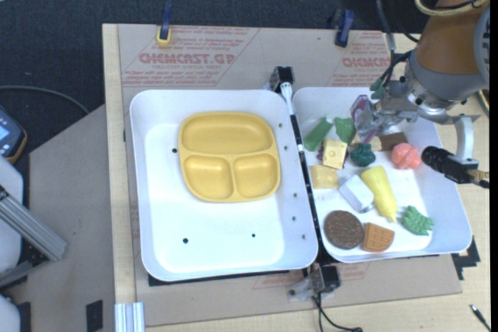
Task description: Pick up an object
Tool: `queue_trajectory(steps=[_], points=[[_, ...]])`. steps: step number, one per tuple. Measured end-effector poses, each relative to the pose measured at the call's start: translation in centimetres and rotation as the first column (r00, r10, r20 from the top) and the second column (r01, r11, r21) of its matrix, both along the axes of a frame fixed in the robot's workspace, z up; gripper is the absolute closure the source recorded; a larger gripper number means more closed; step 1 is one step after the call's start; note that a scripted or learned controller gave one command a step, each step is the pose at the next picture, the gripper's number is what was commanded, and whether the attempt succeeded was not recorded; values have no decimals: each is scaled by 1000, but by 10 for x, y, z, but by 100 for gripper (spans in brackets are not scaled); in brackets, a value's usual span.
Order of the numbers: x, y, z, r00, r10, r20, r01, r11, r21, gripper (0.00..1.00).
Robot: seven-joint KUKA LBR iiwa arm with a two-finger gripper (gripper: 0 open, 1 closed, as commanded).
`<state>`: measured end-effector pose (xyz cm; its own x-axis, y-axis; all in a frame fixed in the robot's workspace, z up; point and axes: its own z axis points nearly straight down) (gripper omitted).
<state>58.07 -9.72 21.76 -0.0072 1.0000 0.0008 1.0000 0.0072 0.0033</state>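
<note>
The right bin (451, 233) holds several toy foods: a green leaf (316, 134), a yellow cheese block (334, 154), a dark green piece (362, 156), a brown block (392, 141), a pink piece (405, 156), a yellow corn cob (379, 191), a white block (356, 192), a round brown cookie (343, 229), a tan cracker (378, 237) and green lettuce (416, 221). My gripper (373, 128) hangs low over the bin's far middle, beside a purple piece (359, 108) and just above the dark green piece and brown block. Nothing visibly hangs from it.
The left bin (156, 190) bears a yellow three-compartment tray (229, 154). A black divider strip (296, 148) runs between the bins. Blue and yellow clamps (164, 26) stand at the cardboard's far edge. The arm's orange band (455, 19) rises at the right.
</note>
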Motion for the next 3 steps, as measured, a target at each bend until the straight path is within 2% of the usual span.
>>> queue_trajectory(steps=[1, 2, 3], points=[[23, 51, 12, 1000, -1, 2, 1, 1000, 0, 100], [36, 94, 6, 1000, -2, 0, 2, 1000, 0, 100], [66, 144, 5, 1000, -1, 2, 1, 1000, 0, 100]])
